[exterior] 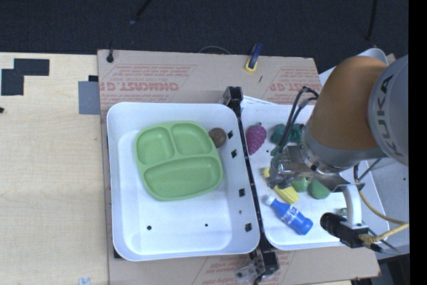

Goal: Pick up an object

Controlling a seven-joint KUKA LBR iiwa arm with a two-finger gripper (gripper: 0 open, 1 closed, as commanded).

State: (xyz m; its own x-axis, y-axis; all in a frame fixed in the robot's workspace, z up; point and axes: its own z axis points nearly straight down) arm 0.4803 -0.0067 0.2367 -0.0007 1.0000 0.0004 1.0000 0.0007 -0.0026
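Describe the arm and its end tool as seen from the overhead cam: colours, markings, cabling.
The arm is grey, with a broad orange band above the wrist and dark "KUKA" lettering on the grey shell. Black cables loop from the orange section down to the gripper, a compact metallic silver-grey assembly. A thin yellow cable trails off near the lower right.

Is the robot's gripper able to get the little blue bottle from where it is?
Probably yes. The blue bottle lies uncovered in the right bin, just below the gripper, with only a yellow toy touching its upper end.
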